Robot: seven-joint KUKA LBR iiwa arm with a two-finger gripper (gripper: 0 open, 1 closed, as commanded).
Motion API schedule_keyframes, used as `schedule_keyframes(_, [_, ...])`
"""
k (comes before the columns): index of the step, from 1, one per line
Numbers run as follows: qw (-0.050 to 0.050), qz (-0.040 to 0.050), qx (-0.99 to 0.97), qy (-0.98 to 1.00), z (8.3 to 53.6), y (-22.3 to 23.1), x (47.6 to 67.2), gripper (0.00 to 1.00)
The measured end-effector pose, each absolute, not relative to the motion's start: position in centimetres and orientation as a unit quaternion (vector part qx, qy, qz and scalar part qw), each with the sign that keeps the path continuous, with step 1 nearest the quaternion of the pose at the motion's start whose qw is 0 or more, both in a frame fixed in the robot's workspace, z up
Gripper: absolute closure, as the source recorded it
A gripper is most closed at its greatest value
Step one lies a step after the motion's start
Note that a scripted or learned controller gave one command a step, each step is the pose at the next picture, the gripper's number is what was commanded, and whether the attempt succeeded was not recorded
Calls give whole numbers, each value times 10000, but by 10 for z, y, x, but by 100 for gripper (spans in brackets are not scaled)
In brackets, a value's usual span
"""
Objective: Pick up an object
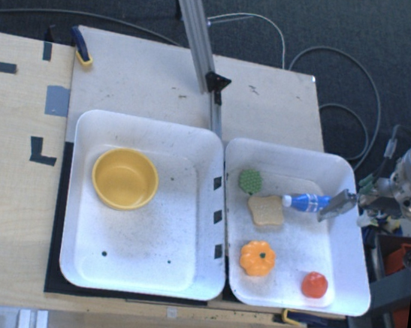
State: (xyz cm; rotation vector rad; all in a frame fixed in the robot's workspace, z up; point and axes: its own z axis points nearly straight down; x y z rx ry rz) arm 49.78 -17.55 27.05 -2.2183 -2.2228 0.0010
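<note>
Blue bottle [308, 203], white cap, lying flat

Yellow bowl [125, 178], orange pumpkin [257, 258], red ball [314, 285], blue-white tube [306, 202], white bins [79, 202].

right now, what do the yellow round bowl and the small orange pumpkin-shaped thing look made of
The yellow round bowl looks like plastic: one even colour, smooth, a faint sheen on the rim. The small orange pumpkin-shaped thing seems moulded plastic or rubber, with ribbed lobes and a green stem; the view cannot settle which.
</note>
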Motion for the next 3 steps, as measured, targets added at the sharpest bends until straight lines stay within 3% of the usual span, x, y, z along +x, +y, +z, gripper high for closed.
schedule_keyframes(1, [5, 3, -7064, -7078, 271, -176, 498, 0])
schedule_keyframes(3, [36, 24, -7069, -7073, 148, -181, 504, 0])
